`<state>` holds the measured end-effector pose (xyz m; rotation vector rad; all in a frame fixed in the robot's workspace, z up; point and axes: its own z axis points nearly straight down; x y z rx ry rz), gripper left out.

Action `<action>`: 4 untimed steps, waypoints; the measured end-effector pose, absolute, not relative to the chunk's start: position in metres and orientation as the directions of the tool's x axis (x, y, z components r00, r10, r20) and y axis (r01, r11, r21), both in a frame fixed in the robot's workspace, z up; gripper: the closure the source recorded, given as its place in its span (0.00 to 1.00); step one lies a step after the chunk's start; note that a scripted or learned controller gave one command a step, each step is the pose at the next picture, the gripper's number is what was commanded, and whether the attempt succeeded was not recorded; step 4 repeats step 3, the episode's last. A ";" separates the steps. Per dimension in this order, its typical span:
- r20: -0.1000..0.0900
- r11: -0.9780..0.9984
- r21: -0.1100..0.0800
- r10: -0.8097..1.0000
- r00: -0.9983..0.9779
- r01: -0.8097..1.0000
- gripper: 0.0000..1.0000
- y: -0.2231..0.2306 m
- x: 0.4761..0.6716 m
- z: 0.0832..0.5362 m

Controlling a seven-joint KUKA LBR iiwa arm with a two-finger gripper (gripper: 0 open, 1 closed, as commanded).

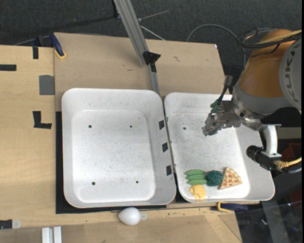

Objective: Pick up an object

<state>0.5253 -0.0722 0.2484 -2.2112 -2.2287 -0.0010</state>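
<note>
Two bins: left bin point(111, 146) and right bin point(213, 146) sit side by side, centre of frame, on the tabletop point(20, 135).
Targets: four small things bunched at the lower edge of the right bin: green pod point(195, 175), dark green lump point(213, 176), yellow piece point(197, 190), pizza slice point(230, 178). They touch or nearly touch, so a clean grab of one looks tricky.
Pincer: pincer point(211, 127) hangs over the upper middle of the right bin, pointing down and left. Nothing between the fingers; can't tell if spread or closed, too dark and small.
Gap: pincer is well apart from the cluster, which lies lower in the frame. Over bare bin floor, so my guess is no pick has begun.
Arm: enters from the right edge, orange band at upper right.
Stray: white egg point(129, 216) on the tabletop below the left bin, outside both bins, probably out of play.
Next: judging by layout, move toward the lower frame and drop on the pizza slice, the outermost piece.
</note>
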 end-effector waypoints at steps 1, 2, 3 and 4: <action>0.001 0.006 -0.003 1.000 -0.006 1.000 1.00 -0.026 0.537 0.236; 0.000 0.006 -0.002 1.000 -0.006 1.000 1.00 0.021 0.549 0.225; 0.001 0.007 -0.002 1.000 -0.007 1.000 1.00 0.075 0.569 0.216; 0.001 0.007 -0.002 1.000 -0.007 1.000 1.00 0.075 0.569 0.216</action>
